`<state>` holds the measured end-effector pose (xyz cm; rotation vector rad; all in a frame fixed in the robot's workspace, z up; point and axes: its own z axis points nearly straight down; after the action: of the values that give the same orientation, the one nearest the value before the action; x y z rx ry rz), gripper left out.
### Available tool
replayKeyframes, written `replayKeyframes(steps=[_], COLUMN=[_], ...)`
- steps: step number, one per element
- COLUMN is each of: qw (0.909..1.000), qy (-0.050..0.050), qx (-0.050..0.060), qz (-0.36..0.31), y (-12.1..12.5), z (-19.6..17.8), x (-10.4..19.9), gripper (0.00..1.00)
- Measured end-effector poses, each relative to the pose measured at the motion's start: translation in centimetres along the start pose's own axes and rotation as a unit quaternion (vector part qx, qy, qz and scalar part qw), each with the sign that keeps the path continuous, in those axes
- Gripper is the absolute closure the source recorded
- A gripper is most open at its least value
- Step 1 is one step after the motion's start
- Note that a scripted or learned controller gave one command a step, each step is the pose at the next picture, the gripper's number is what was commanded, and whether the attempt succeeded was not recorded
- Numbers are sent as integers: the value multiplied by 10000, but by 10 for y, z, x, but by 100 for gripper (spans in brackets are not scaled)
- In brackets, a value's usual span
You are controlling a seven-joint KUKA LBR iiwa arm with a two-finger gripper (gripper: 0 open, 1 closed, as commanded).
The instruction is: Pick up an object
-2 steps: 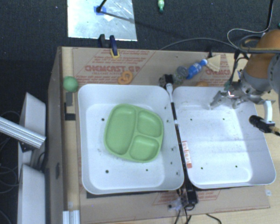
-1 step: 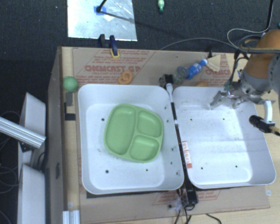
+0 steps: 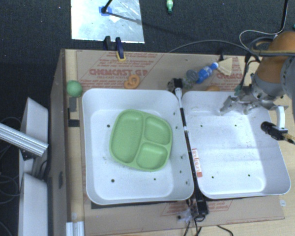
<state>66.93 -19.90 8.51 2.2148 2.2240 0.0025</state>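
A green divided tray (image 3: 140,139) lies flat in the left bin (image 3: 99,183), a little askew, with its three compartments facing up. It sits right of the bin's middle: its right edge comes close to the wall where the two bins meet, while bare white floor shows along its left and far edges and widest along its near edge. The gripper (image 3: 236,105) hangs over the far part of the right bin (image 3: 236,178), just inside the far rim and toward the far right corner. Whether it is spread or pressed together cannot be told, and nothing shows in its grasp. The grey arm (image 3: 280,65) reaches in from the far right, over that bin's right rim. Tray and gripper are well apart, with the raised double edge between the bins lying across the line between them. Left of and nearer than the gripper, the right bin's white floor is in plain view. On the counter (image 3: 152,63) beyond the bins a blue bottle (image 3: 205,73) lies near the far rim of the right bin, just left of the gripper's side, and a green ball (image 3: 73,88) sits at the far left corner of the left bin.
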Motion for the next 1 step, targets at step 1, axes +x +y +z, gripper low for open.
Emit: replayKeyframes(steps=[1], qw=[10000], qy=[17], qx=[8], qz=[3], y=[0], z=[-1], x=[-6], gripper=[0])
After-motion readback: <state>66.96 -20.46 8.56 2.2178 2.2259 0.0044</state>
